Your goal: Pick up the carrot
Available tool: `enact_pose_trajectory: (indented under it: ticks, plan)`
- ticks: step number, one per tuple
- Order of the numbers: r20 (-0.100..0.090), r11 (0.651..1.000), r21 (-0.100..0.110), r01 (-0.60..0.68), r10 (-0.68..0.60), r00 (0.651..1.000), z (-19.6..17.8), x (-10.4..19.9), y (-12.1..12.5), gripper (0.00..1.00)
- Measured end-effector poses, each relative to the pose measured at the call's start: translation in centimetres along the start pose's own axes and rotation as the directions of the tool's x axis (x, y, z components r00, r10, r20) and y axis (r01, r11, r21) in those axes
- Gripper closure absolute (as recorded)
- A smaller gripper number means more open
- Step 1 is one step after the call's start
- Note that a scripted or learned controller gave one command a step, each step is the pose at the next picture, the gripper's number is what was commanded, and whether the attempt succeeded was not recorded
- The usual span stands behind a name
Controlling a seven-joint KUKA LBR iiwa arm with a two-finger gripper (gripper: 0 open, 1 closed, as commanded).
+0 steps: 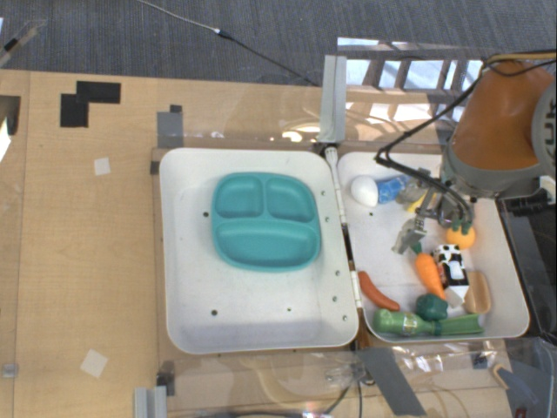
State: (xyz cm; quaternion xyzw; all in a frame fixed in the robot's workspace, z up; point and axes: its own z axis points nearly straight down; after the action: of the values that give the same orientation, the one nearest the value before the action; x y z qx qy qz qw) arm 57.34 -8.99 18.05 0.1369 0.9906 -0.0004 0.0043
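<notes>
The carrot (428,272) is orange and lies at a slant in the right white bin (513,307), with its dark green top (431,306) pointing to the near wall. My gripper (414,232) hangs from the grey and orange arm (496,124) just above and slightly left of the carrot's tip. It is over the bin floor, with nothing visibly held in it.
Around the carrot are a black-and-white toy (450,264), a small orange fruit (459,235), a bread piece (477,296), a green bottle (422,325), a red chili (377,292), a white egg (363,190) and a blue item (392,189). A teal divided plate (265,220) sits in the left bin (187,320).
</notes>
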Motion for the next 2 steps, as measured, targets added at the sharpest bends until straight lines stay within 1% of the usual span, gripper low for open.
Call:
enact_pose_trajectory:
  ticks: [1,2]
  plan:
    - [0.005,0.993,-0.003,-0.12,0.12,0.993,8.9,7.8,-3.0,0.0]
    - [0.003,0.957,-0.003,-0.29,0.29,0.957,9.1,2.4,-2.2,0.0]
